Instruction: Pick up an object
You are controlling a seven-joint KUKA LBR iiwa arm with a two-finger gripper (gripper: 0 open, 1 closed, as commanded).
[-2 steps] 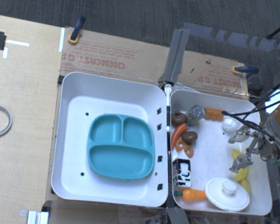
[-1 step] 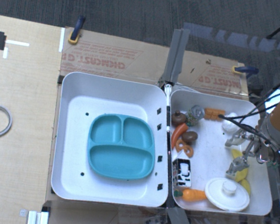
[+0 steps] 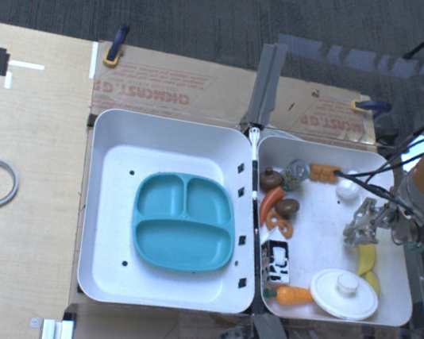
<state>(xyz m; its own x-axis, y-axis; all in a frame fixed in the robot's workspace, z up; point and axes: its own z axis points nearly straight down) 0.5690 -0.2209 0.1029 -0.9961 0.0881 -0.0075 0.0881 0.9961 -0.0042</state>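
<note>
Teal divided plate sits alone, far left of my gripper. Orange carrot lower left, white lid below. Gripper low over right bin, grip unreadable; banana directly beneath, likeliest target.

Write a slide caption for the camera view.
Pincer poised above banana in right bin; teal tray in left bin.
</note>
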